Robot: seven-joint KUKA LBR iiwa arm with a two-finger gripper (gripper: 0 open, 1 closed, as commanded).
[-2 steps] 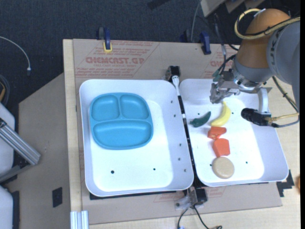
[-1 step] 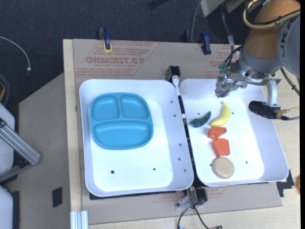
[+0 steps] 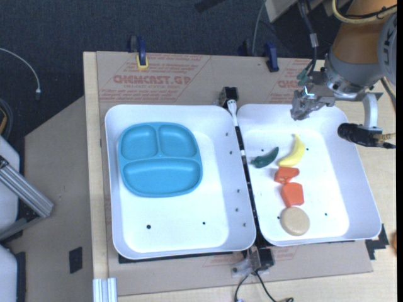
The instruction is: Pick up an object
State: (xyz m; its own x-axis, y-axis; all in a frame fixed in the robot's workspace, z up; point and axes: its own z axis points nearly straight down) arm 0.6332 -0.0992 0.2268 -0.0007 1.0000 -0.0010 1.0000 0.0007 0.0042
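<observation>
**Ana:** Jaws (image 3: 304, 109) first: can you read them?

**Ben:** They hang over the far edge of the right bin (image 3: 362, 168), dark and small against the white. Whether they are apart or together I cannot tell. Nothing shows between them.

**Ana:** And the things to pick?

**Ben:** Five lie in the right bin. A yellow banana (image 3: 293, 151), curved, points toward the far edge. Beside it, toward the divider, a dark green pepper-shaped piece (image 3: 265, 158). Just in front of the banana sits a small orange-red piece (image 3: 283, 174), then a larger orange-red block (image 3: 293, 194), then a round tan disc (image 3: 295, 221) near the front edge.

**Ana:** Room to move?

**Ben:** The pieces run in a line down the middle of the bin, close together or touching. Bare white floor lies on either side of them, widest toward the bench's right edge. The left bin (image 3: 126, 219) holds a blue divided plate (image 3: 161, 158) in its far half.

**Ana:** Nearest thing to the jaws?

**Ben:** The banana, a little nearer the front than the jaws and apart from them.
</observation>
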